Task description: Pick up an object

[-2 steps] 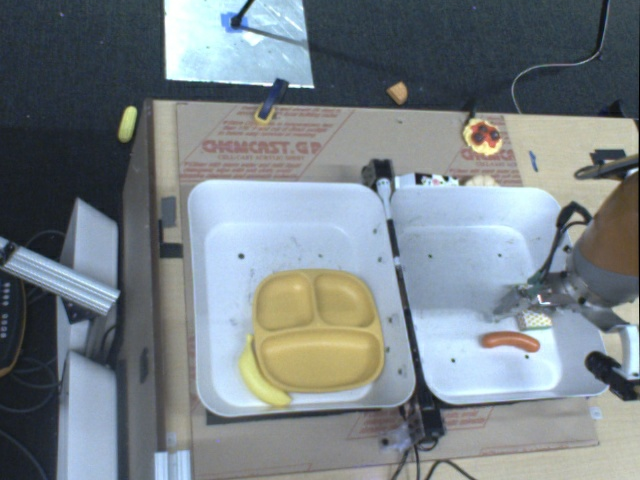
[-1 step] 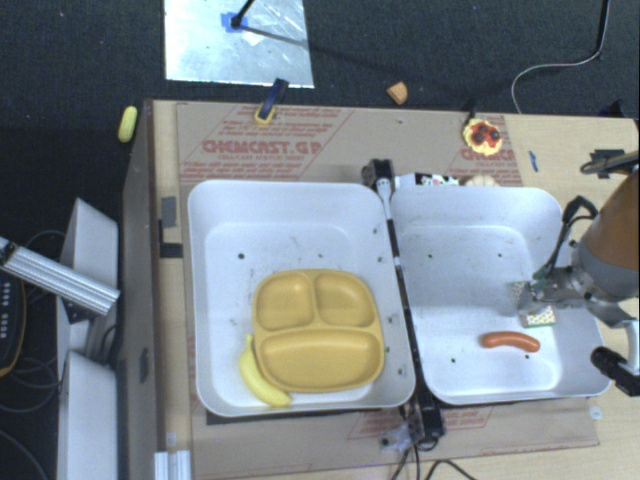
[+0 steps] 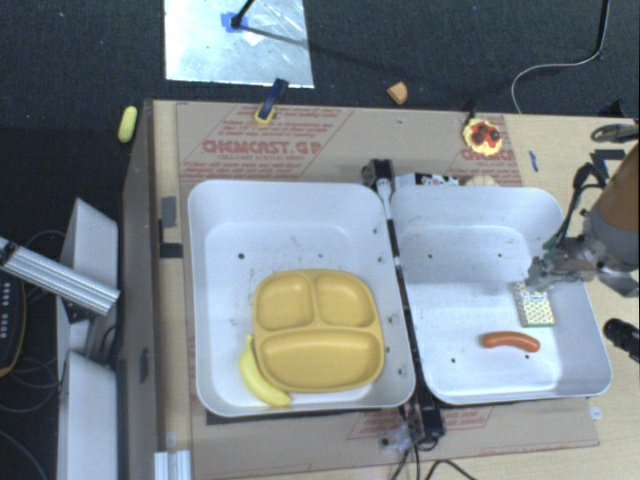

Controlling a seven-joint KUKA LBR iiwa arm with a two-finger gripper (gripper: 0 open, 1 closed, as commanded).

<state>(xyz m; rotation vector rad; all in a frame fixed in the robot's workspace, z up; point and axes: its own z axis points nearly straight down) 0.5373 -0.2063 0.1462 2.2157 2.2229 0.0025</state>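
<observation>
The sausage [image 3: 511, 342], a small orange-brown one, lies flat on the floor of the right bin [image 3: 470, 233], in the lower right part of the frame, near the bin's lower wall. Just above it and slightly to the right lies a card [image 3: 537, 310], a small pale rectangle with a fine dotted pattern, apart from the sausage. The gripper [image 3: 541, 274] is at the right side of that bin, directly above the card's upper edge and close to it; whether its claw stands apart or together cannot be told, since the tips blur into the bin's white wall. Nothing is seen between them. The arm [image 3: 615, 223] comes in from the right edge of the frame, grey below and orange-brown above.

In the left bin [image 3: 215, 218] a yellow tray [image 3: 318, 328] with three compartments sits in the lower half. A banana [image 3: 257, 376] lies along the tray's lower left edge, touching it and partly tucked beneath it.

Both bins rest on a brown board [image 3: 265, 138] with red print. On the board's upper right corner sits a small red and yellow toy [image 3: 483, 135]. Beyond the board, on the dark floor in the upper left of the frame, lies a shiny sheet [image 3: 200, 28].
</observation>
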